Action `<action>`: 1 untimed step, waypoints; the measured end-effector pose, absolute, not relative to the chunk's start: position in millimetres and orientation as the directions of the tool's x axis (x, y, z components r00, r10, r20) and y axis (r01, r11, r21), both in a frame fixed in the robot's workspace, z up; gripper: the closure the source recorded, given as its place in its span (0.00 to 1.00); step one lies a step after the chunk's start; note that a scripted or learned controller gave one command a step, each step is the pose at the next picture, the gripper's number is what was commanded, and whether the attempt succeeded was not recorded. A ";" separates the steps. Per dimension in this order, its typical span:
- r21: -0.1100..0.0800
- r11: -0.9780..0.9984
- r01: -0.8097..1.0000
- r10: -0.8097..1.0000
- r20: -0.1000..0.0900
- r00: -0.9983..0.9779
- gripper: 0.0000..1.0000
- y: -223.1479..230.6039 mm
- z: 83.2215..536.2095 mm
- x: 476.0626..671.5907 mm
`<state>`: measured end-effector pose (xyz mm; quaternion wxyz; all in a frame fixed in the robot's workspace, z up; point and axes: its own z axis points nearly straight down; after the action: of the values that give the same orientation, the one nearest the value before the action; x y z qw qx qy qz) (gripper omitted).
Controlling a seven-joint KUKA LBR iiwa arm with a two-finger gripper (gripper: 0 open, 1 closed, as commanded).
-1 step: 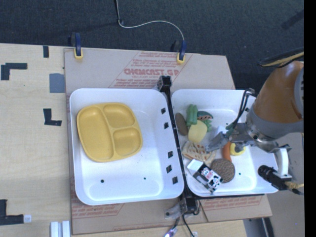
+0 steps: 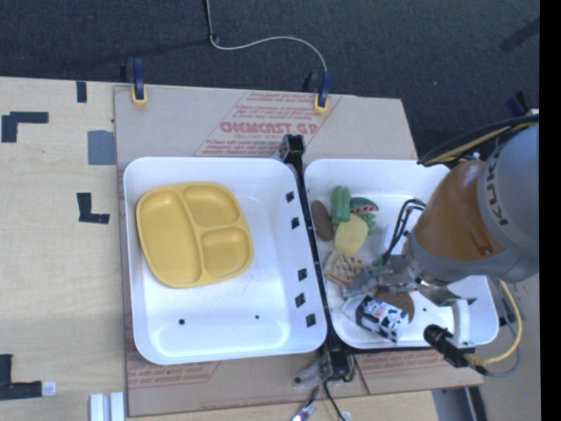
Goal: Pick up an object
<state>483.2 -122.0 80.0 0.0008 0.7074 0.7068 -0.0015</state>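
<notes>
Several small objects lie in the right bin (image 2: 399,172): a green piece (image 2: 340,204), a watermelon-slice toy (image 2: 365,206), a yellow lump (image 2: 352,234), a brown oval (image 2: 322,221), a tan waffle-like piece (image 2: 339,270) and a black-and-white object (image 2: 379,316) near the front wall. My gripper (image 2: 372,284) hangs low over the front half of this bin, between the tan piece and the black-and-white object. The arm's orange band (image 2: 451,217) covers the bin's right part.
The left bin (image 2: 219,327) bears a yellow three-section plate (image 2: 194,232) in its back left. A black divider (image 2: 305,244) runs between the bins. A cable (image 2: 263,42) trails off the bench's far side.
</notes>
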 end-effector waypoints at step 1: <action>0.006 0.000 1.000 1.000 -0.004 0.000 0.00 -97.7 86.1 485.8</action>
<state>485.8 -97.7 86.1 0.0037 0.7070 0.7072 0.0008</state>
